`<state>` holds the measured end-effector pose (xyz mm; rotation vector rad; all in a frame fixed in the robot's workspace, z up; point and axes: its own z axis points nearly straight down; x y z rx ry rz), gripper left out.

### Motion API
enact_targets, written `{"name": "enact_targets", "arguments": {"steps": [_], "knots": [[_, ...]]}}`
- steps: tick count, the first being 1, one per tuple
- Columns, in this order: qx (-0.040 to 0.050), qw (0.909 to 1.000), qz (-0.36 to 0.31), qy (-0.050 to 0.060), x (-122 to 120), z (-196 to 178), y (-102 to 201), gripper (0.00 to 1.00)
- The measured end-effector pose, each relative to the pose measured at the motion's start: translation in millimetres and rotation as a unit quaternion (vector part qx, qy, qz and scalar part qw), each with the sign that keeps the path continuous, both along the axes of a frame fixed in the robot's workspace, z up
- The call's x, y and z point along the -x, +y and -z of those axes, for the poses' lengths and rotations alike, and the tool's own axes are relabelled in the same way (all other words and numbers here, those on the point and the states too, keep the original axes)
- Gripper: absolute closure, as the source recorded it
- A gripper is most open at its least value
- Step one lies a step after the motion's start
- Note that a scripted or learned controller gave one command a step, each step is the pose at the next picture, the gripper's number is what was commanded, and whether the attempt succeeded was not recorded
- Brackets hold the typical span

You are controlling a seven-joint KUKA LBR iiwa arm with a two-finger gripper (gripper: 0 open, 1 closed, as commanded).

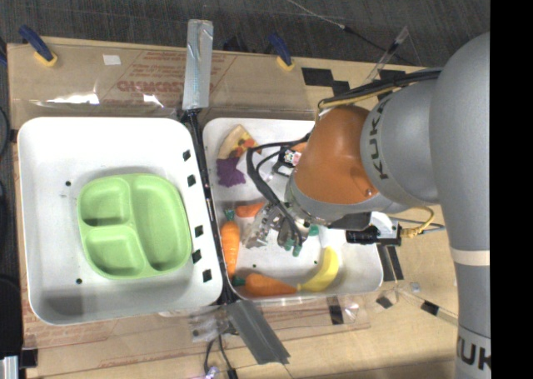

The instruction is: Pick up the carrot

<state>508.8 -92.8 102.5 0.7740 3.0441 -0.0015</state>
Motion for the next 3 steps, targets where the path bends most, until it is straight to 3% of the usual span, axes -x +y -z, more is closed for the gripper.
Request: {"name": "enact_targets", "arguments": {"steps": [1,2,3], "knots": [[-0.0005,0.9961,-0.088,-0.002,27,-91,49,1.00],[0.0001,0.9397,-0.342,-0.001,-42,-90,72,1.00],[0.0021,0.9351,-0.354,-0.004,-31,-199,64,1.00]]}}
